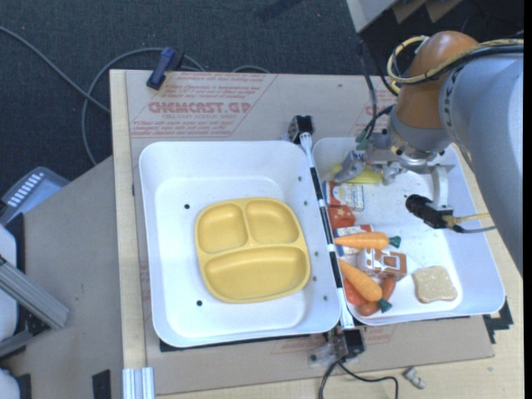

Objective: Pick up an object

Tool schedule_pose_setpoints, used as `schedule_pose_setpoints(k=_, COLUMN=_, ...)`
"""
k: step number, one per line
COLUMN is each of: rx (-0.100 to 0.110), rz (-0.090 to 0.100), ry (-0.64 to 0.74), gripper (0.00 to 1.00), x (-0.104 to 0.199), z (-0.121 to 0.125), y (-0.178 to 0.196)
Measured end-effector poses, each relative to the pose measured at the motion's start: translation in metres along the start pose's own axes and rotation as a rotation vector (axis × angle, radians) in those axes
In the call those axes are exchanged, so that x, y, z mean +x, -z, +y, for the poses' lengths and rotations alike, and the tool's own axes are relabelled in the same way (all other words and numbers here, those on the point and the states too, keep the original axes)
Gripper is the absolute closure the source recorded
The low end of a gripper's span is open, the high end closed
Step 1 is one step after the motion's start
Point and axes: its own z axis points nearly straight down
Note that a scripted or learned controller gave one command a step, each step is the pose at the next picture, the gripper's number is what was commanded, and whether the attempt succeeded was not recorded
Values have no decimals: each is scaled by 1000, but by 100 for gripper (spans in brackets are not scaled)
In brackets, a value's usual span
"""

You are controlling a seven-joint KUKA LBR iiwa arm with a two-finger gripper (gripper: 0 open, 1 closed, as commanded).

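Camera view | gripper (pixel 389 166) hovers low over right bin (pixel 478 293) near yellow item (pixel 345 173); grasp state cannot be told | 2 carrots (pixel 363 241) unlifted, pick pending

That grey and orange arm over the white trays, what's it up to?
It is a robot arm trying to pick something up. Its gripper is low over the far end of the right bin, close to a yellow item there. I can't tell that it has hold of anything. Lying nearer in that bin are two toy carrots, a small carton and a slice of bread. The left bin holds a yellow divided plate.
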Motion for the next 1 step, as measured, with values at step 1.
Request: schedule_pose_setpoints(k=1, rx=22, rz=9, ry=3, gripper=0, x=-38, z=13, y=-11)
